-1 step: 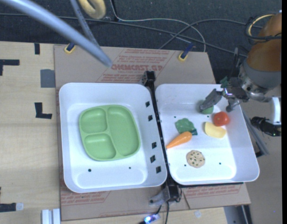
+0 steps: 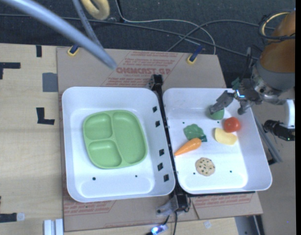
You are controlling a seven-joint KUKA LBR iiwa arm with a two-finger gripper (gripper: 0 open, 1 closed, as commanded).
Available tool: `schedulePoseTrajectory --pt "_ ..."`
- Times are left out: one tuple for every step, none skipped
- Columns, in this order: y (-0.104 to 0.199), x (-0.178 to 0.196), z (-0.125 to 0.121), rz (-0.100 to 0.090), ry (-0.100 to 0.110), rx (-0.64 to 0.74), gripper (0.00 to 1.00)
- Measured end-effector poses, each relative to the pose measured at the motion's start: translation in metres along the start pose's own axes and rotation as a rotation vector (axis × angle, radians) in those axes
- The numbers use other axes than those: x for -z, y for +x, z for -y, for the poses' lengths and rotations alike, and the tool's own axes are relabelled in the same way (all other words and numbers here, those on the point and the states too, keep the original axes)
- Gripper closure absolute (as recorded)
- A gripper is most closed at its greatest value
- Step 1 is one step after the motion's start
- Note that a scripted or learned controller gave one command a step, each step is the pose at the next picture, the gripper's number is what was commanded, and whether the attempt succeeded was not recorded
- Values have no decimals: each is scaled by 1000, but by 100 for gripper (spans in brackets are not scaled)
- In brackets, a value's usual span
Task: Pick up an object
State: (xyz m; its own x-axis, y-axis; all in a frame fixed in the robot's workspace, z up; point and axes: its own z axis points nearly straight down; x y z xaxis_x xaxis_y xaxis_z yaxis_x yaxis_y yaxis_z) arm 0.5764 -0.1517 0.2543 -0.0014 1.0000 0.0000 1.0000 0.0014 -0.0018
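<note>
The right bin (image 2: 248, 177) holds several toy foods: a small green piece (image 2: 217, 115), a red tomato (image 2: 231, 124), a yellow piece (image 2: 225, 137), a dark green leafy piece (image 2: 193, 131), an orange carrot (image 2: 188, 146) and a chocolate-chip cookie (image 2: 205, 166). My gripper (image 2: 227, 110) hangs over the bin's upper right part, open, fingers spread apart. Its left finger (image 2: 220, 102) ends over the small green piece, and the tomato lies just below the gap. Nothing is held between the fingers.
The left bin (image 2: 72, 175) holds a green divided plate (image 2: 113, 138). A black divider (image 2: 163, 131) separates the bins. Cables run over the dark surface behind the bench, and a grey bar (image 2: 52, 21) crosses the upper left.
</note>
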Motion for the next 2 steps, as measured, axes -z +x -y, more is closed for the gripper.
schedulePoseTrajectory --pt "6 -63 3 0 6 0 0" --pt "11 -124 11 -1 5 0 0"
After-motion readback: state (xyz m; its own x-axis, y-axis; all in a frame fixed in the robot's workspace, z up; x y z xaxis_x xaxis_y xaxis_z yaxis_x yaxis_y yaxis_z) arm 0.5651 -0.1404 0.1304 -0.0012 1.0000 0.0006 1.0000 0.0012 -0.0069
